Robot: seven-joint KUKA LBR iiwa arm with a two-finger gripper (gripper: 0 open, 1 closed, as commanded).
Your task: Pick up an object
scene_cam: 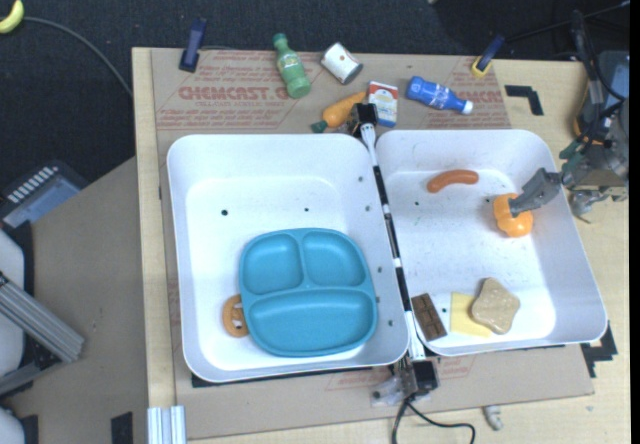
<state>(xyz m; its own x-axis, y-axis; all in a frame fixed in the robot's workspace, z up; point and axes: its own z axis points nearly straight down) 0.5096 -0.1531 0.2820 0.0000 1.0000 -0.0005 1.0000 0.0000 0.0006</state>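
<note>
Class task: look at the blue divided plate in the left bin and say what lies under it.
A brown pretzel-like piece pokes out from beneath the blue plate at its left edge. The rest is covered, as is the bin floor below.

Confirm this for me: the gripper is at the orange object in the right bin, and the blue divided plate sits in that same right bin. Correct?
Not quite. The camera view shows the gripper at the orange object in the right bin, but the blue divided plate sits in the left bin, not the right one.
</note>
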